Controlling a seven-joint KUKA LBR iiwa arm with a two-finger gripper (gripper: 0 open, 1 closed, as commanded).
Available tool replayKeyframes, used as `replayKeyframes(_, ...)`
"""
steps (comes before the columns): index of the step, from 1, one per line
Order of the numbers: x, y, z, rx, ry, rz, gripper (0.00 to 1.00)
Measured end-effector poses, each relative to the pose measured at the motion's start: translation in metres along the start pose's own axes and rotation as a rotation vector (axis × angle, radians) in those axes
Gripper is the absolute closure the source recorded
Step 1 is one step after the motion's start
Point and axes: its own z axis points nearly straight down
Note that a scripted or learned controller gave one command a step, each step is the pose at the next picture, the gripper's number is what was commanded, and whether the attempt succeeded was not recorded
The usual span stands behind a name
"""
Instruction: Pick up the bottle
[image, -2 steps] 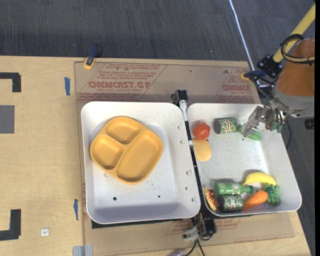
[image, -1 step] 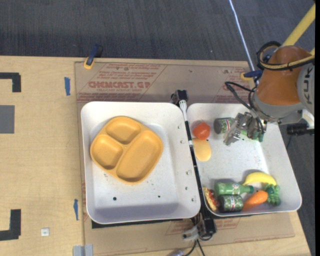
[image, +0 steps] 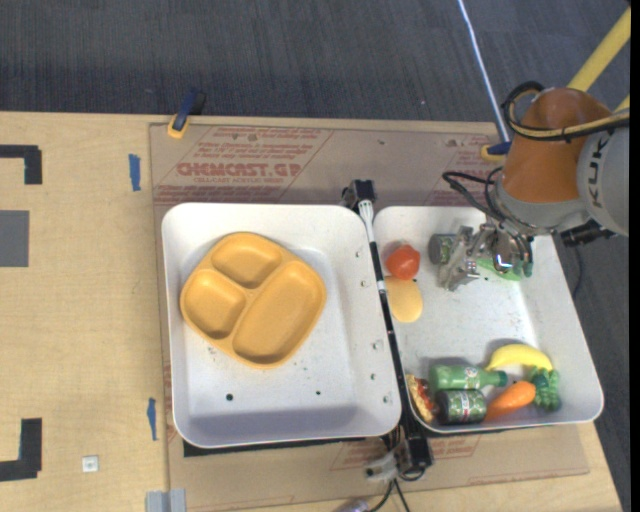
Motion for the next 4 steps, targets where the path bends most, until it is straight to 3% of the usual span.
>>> replayKeyframes(1, 0.022, 0.078, -0.1, 0.0, -0.035, -0.081, 1.0)
replayKeyframes(2, 0.064, 0.031, -0.016, 0.003, -0.029, -0.249, 1.0)
replayKeyframes(3, 0.131, 0.03, 0.001, 0.008, -0.042, -0.44, 1.0)
replayKeyframes(4, 0.148, 0.025, 0.001, 0.006, -0.046, -0.411, 1.0)
